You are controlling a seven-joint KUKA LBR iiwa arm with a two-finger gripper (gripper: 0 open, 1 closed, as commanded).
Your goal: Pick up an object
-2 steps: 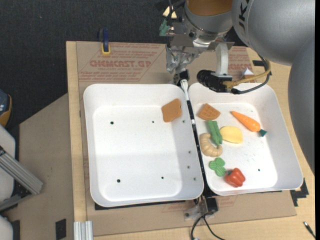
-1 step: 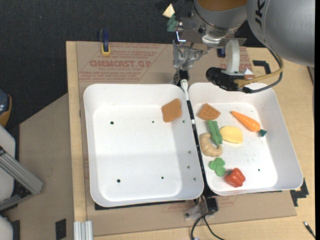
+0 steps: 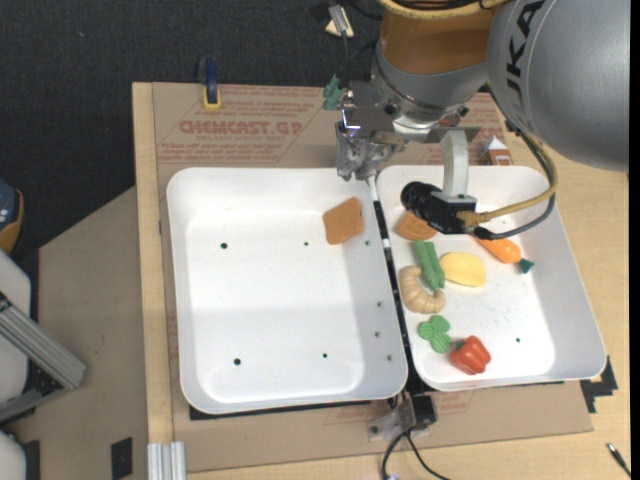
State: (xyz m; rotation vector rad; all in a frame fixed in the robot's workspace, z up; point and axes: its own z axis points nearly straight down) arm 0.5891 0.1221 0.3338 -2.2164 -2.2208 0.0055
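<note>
Hovering at the bins' back divider, gripper (image 3: 357,163) — finger state cannot be told; brown toy bread slice (image 3: 344,222) lies just below-left, nearest target.

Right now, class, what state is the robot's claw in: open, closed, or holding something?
Claw: above the divide between the two bins, near the flat brown toast-like piece; open or closed cannot be told, and nothing is seen in its grip.

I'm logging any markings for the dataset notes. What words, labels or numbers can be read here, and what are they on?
"CHEMCAST GP", red print on the brown sheet under the bins; a second, smaller red line beneath it is too blurred to read.
"KA", the end of a larger black word on the grey arm.
</note>
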